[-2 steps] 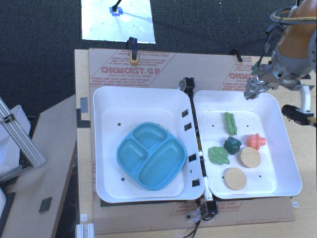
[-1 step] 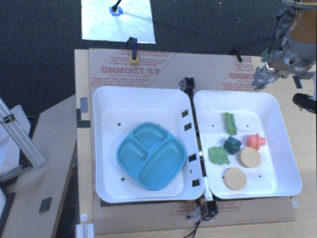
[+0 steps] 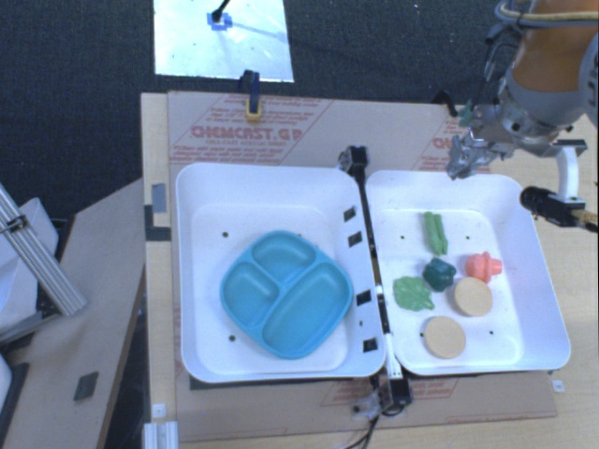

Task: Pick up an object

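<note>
Toy food, 6 small pieces (image 3: 436,232), fills right bin (image 3: 543,288); tool (image 3: 463,165) state unclear.

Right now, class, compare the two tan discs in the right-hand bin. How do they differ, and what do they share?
The upper tan disc lies beside the pink toy and the dark green toy; the lower tan disc lies apart, nearer the bin's front wall. The upper disc looks paler, the lower one a deeper tan. Both are round, flat and about the same size, in the right bin.
</note>
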Controlling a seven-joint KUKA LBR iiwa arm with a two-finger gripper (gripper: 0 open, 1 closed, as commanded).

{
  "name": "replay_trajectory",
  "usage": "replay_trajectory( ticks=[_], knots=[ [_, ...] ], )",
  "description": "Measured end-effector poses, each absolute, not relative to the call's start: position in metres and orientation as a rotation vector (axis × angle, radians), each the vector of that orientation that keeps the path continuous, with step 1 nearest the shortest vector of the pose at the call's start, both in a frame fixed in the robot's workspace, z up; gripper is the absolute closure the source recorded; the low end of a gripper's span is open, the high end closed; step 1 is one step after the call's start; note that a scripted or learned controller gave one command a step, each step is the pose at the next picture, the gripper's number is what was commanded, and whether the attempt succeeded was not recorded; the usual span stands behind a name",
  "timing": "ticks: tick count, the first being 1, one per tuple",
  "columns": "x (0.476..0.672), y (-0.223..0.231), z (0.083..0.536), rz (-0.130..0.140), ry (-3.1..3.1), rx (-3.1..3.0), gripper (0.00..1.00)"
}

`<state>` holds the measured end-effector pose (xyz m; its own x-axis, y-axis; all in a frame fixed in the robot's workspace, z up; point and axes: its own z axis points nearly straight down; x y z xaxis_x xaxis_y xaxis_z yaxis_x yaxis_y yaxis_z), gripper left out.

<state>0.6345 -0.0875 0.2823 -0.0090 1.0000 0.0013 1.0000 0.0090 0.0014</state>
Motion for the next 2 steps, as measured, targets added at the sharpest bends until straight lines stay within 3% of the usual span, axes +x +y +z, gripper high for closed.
replay_trajectory(
  ticks=[2],
  knots=[
    [0.596,0.001,0.272,0.003,2.232,2.211,1.0]
  ],
)
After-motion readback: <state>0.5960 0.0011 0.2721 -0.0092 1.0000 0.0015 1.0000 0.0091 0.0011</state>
